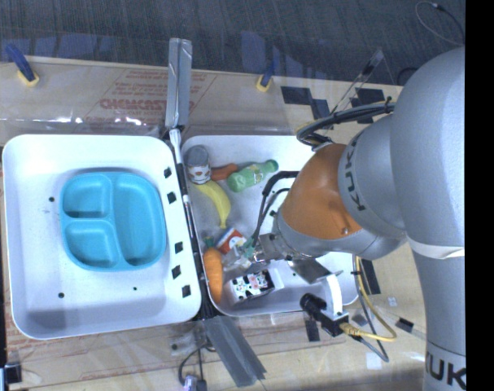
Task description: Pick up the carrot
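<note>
from above, two white bins sit side by side on the bench. the left bin [27, 218] holds one blue tray [112, 218] with three compartments. the right bin [238, 145] holds several things: one carrot [214, 275] lying against the bin's left wall near the front corner, one banana [215, 201] further back, one green bottle [251, 175] on its side, one small grey can [198, 162] in the back left corner, and a small orange piece [225, 171] between the can and the bottle. there is also a red and white packet [233, 241] just beside the carrot, and a white card with dark marks [252, 284] near the front wall.

the arm [377, 186] reaches in from the right, its grey body bent over the right bin with the orange band facing up. the gripper [245, 255] points down and to the left, close above the packet and just to the right of the carrot. i cannot tell how its jaws stand; the wrist hides them. the carrot lies on the bin floor, nothing visibly around it.

the bench [92, 96] is pale wood with red print under a clear sheet, held by one blue clamp [20, 63] at the back left. a metal bar [178, 84] runs between the bins. dark carpet [230, 15] lies beyond.
</note>
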### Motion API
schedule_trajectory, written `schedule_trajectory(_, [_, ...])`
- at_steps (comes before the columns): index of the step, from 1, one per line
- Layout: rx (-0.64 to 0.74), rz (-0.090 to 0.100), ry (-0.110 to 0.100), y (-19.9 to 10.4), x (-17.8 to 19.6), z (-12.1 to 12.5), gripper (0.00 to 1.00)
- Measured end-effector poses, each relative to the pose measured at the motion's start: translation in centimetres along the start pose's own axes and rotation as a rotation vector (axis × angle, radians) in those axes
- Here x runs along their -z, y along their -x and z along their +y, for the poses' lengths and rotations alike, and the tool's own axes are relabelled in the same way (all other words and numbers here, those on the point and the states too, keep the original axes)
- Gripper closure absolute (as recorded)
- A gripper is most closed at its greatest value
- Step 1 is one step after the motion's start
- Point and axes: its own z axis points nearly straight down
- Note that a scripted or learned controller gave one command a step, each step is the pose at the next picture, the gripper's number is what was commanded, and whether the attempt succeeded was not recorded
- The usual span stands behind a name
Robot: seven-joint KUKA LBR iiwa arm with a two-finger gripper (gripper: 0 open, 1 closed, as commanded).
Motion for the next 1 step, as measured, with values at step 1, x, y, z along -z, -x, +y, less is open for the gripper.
schedule_trajectory(1, [0.009, 0.012, -0.012, -0.37, 0.53, -0.04, 1.0])
